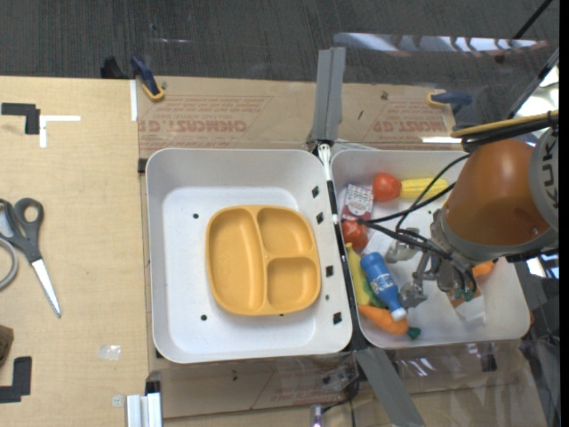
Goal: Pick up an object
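My gripper (432, 281) hangs low inside the right bin (507, 326), under the arm's orange band (498, 194). Just left of it a blue bottle (383, 283) with a white cap lies on the bin floor. An orange carrot (384, 320) rests below the bottle, and a yellow banana-like piece (357, 272) lies along the left wall. Further back are a red tomato (386, 186), a yellow corn cob (420, 187), a red-and-white packet (358, 200) and a small red item (354, 232). A white block (469, 310) and an orange piece (483, 270) sit right of the gripper.
The left bin (169, 265) holds a yellow divided plate (263, 259). Scissors (34, 247) lie on the wooden bench at far left. Black cables (400, 225) run from the arm across the right bin. A grey divider post (327, 96) stands between the bins at the back.
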Robot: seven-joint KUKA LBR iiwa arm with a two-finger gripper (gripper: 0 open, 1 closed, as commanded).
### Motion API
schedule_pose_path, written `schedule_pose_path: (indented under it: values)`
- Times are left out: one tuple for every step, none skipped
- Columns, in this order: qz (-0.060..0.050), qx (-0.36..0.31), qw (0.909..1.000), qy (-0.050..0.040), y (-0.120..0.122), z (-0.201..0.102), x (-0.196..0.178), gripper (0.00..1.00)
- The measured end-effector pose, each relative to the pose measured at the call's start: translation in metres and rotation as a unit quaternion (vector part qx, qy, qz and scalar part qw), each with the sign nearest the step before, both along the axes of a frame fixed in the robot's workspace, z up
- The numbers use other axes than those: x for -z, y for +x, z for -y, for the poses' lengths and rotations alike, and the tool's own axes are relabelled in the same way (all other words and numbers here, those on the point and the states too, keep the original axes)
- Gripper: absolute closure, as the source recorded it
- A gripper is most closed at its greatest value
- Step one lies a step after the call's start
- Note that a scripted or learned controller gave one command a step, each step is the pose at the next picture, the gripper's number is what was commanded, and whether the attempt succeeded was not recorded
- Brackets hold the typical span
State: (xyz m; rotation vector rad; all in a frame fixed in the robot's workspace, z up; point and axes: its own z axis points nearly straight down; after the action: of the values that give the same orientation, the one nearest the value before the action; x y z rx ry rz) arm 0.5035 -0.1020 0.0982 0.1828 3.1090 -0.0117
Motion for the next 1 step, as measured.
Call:
schedule_pose_path:
  values:
    - [0.009,0.068,0.9976,0.0000,-0.0142,-0.0026,-0.0031,0.00]
